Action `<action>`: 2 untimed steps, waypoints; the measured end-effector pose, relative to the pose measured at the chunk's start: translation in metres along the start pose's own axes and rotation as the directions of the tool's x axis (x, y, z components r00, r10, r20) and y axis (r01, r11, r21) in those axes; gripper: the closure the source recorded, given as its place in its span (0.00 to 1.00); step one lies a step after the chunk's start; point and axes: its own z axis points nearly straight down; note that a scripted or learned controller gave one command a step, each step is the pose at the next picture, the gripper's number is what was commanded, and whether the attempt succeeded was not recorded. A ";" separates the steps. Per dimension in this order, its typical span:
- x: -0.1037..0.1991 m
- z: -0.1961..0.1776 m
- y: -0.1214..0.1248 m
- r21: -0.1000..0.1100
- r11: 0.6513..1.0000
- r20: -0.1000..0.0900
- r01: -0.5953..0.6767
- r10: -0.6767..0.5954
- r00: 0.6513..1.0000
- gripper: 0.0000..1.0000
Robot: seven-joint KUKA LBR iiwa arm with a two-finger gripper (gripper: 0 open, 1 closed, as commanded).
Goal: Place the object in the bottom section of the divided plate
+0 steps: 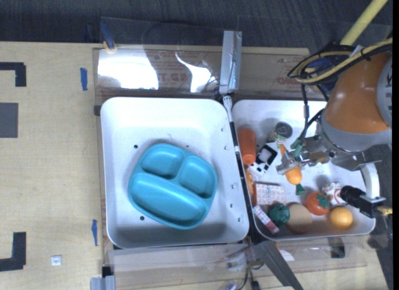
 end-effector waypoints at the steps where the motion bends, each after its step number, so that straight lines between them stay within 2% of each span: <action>1: 0.070 -0.083 0.016 -0.005 0.997 -0.001 0.081 -0.081 0.997 1.00; 2: 0.151 -0.091 0.044 0.000 1.000 -0.001 0.011 -0.011 1.000 1.00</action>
